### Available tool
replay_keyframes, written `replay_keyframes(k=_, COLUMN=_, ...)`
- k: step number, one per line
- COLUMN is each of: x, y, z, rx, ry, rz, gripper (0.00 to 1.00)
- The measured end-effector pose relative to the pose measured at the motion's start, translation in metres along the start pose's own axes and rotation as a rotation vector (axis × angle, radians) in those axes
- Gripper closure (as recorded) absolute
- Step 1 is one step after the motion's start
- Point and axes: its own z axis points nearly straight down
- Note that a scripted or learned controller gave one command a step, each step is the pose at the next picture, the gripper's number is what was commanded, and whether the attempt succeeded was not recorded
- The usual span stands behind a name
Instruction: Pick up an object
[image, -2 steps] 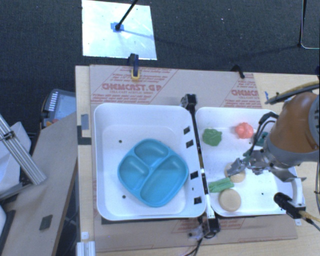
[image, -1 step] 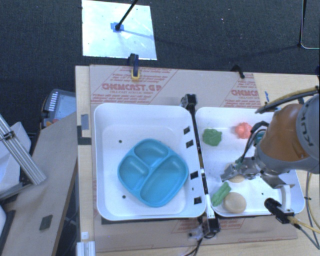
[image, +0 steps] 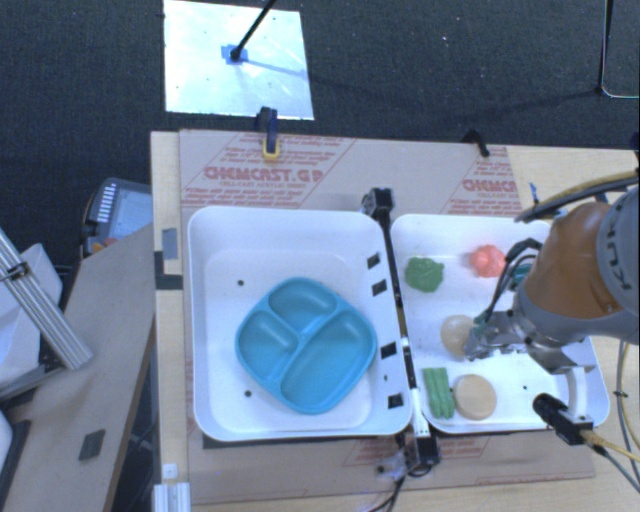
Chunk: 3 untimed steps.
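Arm (image: 585, 275) enters from the right, its orange band above the right bin (image: 428, 232), wrist bent down so the tool (image: 480, 338) sits low at the bin's middle, just beside a pale round object (image: 456, 333). The tool's own body hides its tips; whether it is wide, narrow or holding anything cannot be told. In the same bin: a green lump (image: 424, 274) and a pink object (image: 487, 261) at the far side, a green block (image: 437, 391) and a tan disc (image: 475, 397) along the near wall. Left bin (image: 215, 240) holds a blue divided plate (image: 305, 343), with bare floor around it.
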Motion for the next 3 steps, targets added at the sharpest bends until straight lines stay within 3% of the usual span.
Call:
replay_keyframes(k=1, x=0.005, y=0.011, z=-0.051, rx=-0.003, ry=-0.001, rz=-0.003, gripper=1.00)
replay_keyframes(k=3, x=-0.005, y=0.000, z=-0.154, rx=-0.004, ry=-0.002, rz=-0.003, gripper=1.00)
